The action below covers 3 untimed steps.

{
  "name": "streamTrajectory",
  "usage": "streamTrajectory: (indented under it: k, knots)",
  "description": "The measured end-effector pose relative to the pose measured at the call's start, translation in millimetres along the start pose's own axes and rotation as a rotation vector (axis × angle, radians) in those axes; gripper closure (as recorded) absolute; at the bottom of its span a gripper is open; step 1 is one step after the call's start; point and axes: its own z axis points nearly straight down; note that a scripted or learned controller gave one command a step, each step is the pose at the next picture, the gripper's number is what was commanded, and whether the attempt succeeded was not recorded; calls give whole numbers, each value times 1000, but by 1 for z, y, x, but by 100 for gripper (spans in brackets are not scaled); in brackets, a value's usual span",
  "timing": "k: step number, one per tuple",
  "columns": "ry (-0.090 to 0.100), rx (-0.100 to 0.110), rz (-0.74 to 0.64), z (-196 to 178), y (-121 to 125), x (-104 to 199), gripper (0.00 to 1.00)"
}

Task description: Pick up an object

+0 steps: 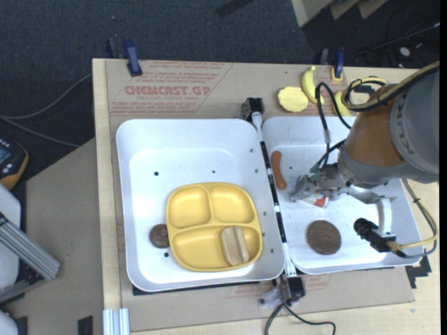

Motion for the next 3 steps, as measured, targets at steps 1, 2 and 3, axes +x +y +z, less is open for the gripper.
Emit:
streamTrajectory:
  k: [1,2,3]
  knots:
    - [0,1,2,-10,-2,0,100]
    - [0,2,2,-10,-2,0,0]
    - [-4,-15,-4,-96,131,-3,0]
